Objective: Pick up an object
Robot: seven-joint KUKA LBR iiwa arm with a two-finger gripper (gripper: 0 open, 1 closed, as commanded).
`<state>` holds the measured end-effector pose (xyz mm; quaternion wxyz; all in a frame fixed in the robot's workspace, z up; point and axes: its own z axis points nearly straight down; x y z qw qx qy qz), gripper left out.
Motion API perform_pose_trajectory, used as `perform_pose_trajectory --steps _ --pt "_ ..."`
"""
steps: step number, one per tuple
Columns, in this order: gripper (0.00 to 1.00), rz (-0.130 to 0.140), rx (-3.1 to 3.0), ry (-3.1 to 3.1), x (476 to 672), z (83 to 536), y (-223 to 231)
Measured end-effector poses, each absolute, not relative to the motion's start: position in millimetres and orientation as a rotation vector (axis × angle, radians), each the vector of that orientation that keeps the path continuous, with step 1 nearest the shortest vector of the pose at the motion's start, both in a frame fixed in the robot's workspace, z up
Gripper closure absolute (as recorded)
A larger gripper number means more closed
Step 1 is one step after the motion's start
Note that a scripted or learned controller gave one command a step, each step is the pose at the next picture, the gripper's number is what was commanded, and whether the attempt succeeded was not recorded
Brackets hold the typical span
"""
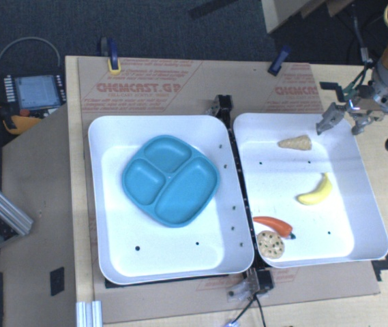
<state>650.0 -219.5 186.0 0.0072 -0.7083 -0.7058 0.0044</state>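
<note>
Two white bins sit side by side on the bench. The left bin (112, 251) has a blue plate (170, 180) in it, three compartments, sitting a bit above the middle and turned at an angle. Nothing on the plate.

Over to the right bin (357, 244), where the pickings are. Up near the far edge lies a tan wedge (296, 142), like a piece of bread or a cone, lying flat. Below it and a little right, a banana (316, 191), curved, tip pointing up and right. Down at the near left corner there's a red pepper (273, 225) lying across, and just beneath it, touching or nearly so, a round cookie (270, 244) with dark specks.

The arm is in from the right, up at the far right corner of that bin. The gripper (344, 118) hangs over the bin's rim there, fingers spread apart, one finger (328, 121) angled down and left toward the wedge, the other on the right side. Nothing between them. It's near the wedge but clearly apart from it, and well away from the banana, pepper and cookie.

All four items lie loose on the bin floor, none lifted.
</note>
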Motion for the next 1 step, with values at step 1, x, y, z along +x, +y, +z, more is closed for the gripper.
perform_pose_trajectory --steps 1 --pt "0.00 0.001 -2.221 -2.221 653.4 196.6 -218.6"
